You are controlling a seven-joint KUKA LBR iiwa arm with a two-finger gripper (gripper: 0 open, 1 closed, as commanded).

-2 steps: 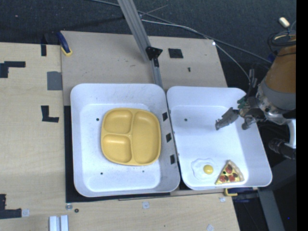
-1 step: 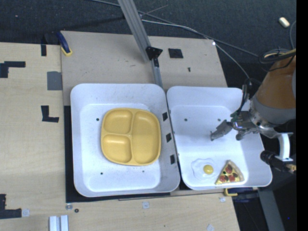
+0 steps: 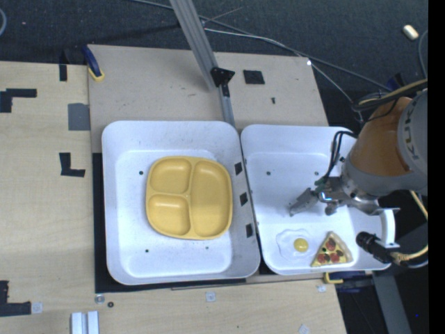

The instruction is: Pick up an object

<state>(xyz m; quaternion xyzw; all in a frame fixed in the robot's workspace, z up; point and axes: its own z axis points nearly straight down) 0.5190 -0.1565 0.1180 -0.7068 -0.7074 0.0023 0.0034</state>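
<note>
**Arm low over the right bin, fingers spread**

The arm (image 3: 389, 152) reaches in from 3 o'clock, wrist bent down. Its gripper (image 3: 314, 202) hangs over the right bin (image 3: 278, 141), fingers splayed apart, gripping nothing. One fried egg (image 3: 297, 243) and one pizza slice (image 3: 332, 250) lie toward 6 o'clock of it. One yellow divided plate (image 3: 189, 197) sits in the left bin (image 3: 125, 186). No readable writing.
</note>
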